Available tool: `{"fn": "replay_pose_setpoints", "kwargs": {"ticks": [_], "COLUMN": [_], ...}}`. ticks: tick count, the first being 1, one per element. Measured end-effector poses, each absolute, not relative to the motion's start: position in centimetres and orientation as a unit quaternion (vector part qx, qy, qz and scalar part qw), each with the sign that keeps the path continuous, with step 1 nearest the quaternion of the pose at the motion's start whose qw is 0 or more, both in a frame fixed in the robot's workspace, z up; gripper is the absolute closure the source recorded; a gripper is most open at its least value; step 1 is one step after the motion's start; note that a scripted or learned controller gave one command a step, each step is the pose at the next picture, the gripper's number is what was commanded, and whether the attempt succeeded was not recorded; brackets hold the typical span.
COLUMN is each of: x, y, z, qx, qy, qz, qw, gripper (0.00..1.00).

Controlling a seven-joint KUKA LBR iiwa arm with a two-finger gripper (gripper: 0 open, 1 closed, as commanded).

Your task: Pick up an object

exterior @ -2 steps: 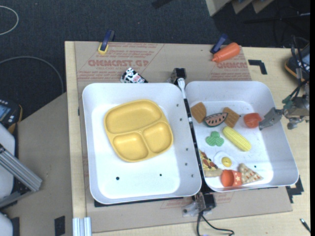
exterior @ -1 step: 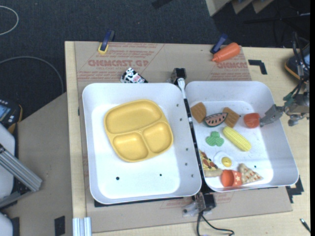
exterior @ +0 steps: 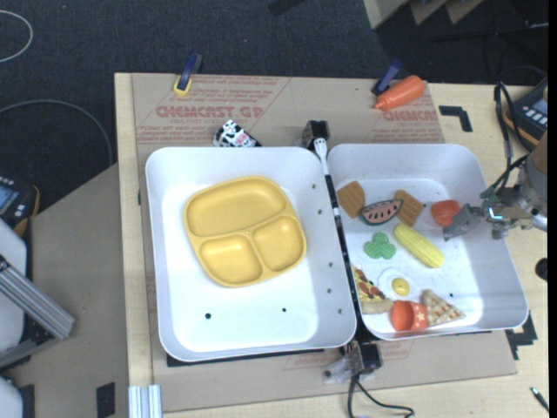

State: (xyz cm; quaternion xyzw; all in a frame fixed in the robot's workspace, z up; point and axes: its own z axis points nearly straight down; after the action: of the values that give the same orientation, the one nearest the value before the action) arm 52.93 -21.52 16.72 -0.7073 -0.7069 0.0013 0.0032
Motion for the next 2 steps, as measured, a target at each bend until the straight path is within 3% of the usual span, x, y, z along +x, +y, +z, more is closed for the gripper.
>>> {"fn": "replay_pose_setpoints", "kwargs": {"ticks": [1, 2], "x": [52.6, 53.3], "y": [-21.2, -21.3], "z": [10.7, 9.4], "qx": [-0.708, -0.707], "qy": [-0.706, -0.707], "qz": [-0.0006, -0.0052], "qw": [0.001, -0.008], "gripper": [0.00, 0.00]}}
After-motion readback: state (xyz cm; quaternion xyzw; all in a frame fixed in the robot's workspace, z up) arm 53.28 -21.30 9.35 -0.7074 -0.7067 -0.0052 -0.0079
